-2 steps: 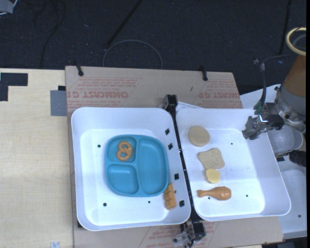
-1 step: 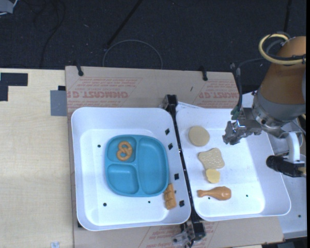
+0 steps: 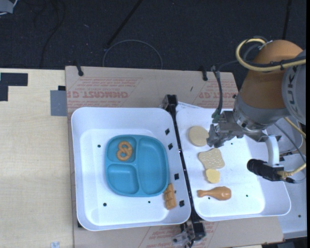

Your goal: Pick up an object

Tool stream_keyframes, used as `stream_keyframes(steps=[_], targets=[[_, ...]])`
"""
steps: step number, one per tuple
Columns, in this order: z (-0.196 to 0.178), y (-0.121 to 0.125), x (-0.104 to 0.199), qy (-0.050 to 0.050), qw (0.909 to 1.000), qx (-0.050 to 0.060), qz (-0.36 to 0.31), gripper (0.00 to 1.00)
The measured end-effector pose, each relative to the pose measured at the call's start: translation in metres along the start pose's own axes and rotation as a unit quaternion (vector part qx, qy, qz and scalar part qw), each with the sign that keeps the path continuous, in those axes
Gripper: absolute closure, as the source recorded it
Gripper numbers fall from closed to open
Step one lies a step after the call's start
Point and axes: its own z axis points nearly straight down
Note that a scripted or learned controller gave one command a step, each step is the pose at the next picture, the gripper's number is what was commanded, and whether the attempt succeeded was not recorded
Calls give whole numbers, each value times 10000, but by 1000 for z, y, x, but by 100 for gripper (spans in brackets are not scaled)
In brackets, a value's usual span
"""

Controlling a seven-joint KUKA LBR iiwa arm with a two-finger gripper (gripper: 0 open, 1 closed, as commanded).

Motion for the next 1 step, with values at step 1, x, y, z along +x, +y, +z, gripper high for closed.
stream_keyframes(steps=[1], targets=[[3, -1, 63, 0, 10000, -1, -7, 100]])
